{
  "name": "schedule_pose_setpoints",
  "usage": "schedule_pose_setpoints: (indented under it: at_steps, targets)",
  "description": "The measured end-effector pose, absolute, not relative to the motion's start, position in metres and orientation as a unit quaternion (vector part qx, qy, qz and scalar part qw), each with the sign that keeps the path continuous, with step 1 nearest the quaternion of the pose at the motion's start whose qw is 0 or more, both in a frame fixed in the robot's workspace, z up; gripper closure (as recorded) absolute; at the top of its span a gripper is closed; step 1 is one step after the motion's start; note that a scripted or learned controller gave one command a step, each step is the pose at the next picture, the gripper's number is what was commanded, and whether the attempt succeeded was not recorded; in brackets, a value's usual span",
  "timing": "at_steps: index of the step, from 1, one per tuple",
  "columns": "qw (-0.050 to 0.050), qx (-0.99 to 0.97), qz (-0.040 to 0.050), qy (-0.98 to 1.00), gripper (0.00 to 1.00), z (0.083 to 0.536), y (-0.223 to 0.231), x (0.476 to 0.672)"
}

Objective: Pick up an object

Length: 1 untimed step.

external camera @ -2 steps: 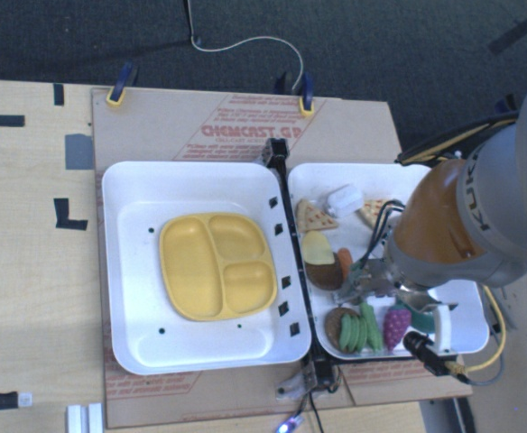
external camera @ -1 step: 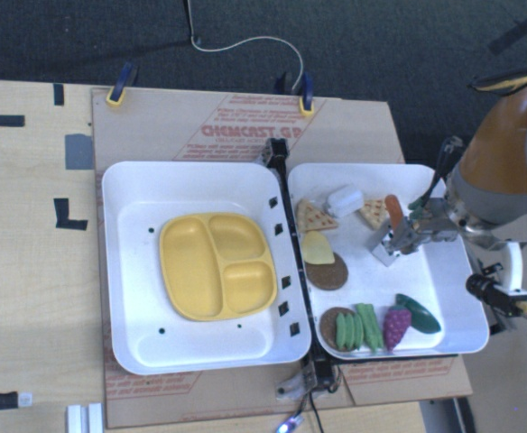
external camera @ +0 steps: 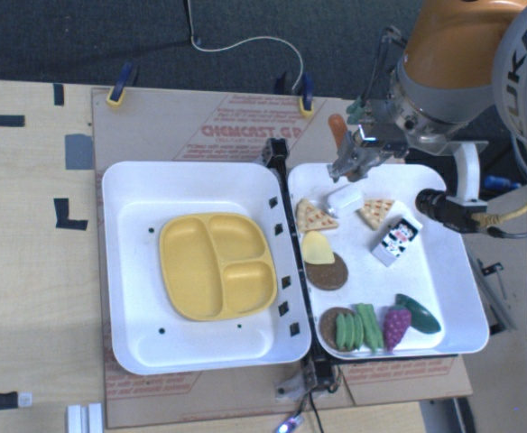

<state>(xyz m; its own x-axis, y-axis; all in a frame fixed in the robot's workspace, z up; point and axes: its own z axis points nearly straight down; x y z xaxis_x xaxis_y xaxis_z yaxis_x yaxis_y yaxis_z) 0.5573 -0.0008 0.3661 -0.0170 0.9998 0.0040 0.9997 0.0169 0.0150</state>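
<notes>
So the gripper sits over the far-left part of the right bin, right above a small white piece by the waffle. Honestly can't tell if it's open or closed, too cluttered and blurry there. Arm's cut off at the top-right.

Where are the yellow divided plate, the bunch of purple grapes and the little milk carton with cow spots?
yellow divided plate [external camera: 217,266]: camera view, on its central ridge.
purple grapes [external camera: 396,326]: camera view, middle of the bunch.
milk carton [external camera: 396,240]: camera view, on its spotted face.
</notes>
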Motion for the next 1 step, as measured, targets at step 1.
schedule_pose_setpoints:
  at_steps: [1]
  targets:
    - [-0.005,0.704,-0.0043,0.71,1.0,0.2556,0.0866,0.5822]
